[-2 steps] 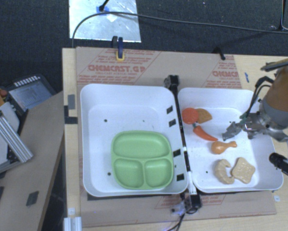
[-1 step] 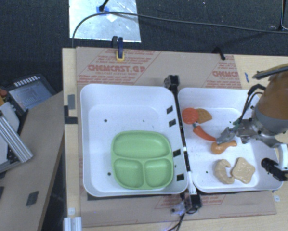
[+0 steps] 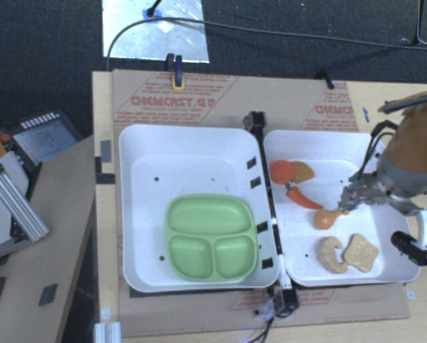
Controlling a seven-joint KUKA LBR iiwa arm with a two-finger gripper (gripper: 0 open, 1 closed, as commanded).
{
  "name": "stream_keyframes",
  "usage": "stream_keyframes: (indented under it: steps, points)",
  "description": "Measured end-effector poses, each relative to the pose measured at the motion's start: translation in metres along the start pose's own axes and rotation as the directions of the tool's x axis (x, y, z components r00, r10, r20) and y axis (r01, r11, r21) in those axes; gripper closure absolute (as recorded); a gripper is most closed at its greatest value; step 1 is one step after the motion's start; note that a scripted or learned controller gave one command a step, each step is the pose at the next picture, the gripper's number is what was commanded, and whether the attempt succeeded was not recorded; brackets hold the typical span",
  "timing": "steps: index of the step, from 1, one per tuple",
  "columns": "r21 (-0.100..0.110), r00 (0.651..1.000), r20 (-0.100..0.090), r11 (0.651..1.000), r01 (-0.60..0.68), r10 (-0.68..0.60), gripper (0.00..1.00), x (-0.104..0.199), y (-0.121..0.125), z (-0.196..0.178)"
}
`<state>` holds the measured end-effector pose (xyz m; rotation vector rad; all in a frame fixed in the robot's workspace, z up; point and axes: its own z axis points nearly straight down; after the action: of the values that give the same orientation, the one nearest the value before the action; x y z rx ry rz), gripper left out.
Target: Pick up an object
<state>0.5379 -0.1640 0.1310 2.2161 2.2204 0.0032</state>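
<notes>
The right bin (image 3: 320, 138) holds several toy foods. A red-orange round piece (image 3: 282, 171) lies beside a tan-orange piece (image 3: 303, 171) near its left wall, with a red carrot-like piece (image 3: 303, 197) just below them. An orange spoon-shaped piece (image 3: 325, 219) sits in the middle. A beige curved piece (image 3: 332, 255) and a toast-like slice (image 3: 360, 252) lie toward the front. My gripper (image 3: 351, 197) reaches in from the right and hovers over the handle end of the orange piece. The arm's grey and orange wrist (image 3: 413, 156) stands above the bin's right side.
The left bin (image 3: 192, 140) holds a green divided plate (image 3: 210, 236). A black divider with clips (image 3: 265, 191) runs between the bins. Cables cross the dark floor behind the cardboard-covered bench (image 3: 285, 98), and a side table (image 3: 35, 213) stands to the left.
</notes>
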Motion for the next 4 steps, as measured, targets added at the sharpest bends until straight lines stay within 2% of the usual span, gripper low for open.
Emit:
stream_keyframes:
  steps: [1, 2, 4]
  points:
    - [-0.002, 1.000, 0.001, 1.000, 0.002, -0.002, 1.00, -0.005, 0.006, -0.062]
    - [0.000, 1.000, 0.000, 1.000, 0.002, -0.002, 1.00, -0.006, 0.007, -0.091]
    - [0.004, 1.000, -0.003, 1.000, 0.007, -0.007, 1.00, 0.088, -0.003, -0.088]
